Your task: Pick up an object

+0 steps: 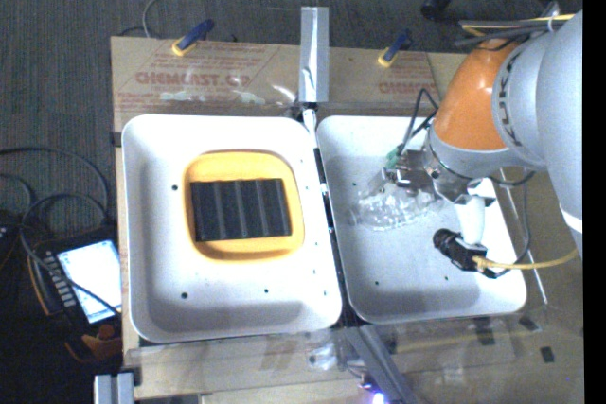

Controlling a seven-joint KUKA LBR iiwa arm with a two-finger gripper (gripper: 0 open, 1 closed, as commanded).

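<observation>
Camera view: clear crinkled plastic piece (386, 206) lies in the white bin on view's right (417, 290), in its upper-middle part, not far from the edge btw the two bins. Gripper (409, 175) is low, just beside the piece at its upper-right side; if it is spread or pressed together, I cannot tell. Small green bit (391, 153) shows next to gripper. Bin on view's left (161, 290) holds a yellow tray (246, 248) w/ a dark ribbed insert (240, 209), well apart from the arm (478, 109).

One overhead camera — slanted down, both bins (151, 203).
</observation>
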